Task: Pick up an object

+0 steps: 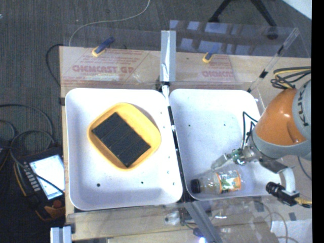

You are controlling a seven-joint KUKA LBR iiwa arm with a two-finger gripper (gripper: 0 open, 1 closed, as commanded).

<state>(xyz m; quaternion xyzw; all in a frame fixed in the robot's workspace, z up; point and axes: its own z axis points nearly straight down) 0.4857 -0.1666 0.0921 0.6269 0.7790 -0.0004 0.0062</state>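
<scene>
Right bin (212, 110): a clear plastic bottle (218, 182) with an orange-green label lies on its side against the near wall, dark cap pointing left. The gripper (234, 157) sits just above and beside it, low in the bin near the right side; can't tell whether it is released or clenched, and nothing is visibly in its grasp. Left bin (81, 186): a yellow dish (150, 130) holding a dark square slab (121, 138). Both bins rest on the worktop (116, 72).
</scene>
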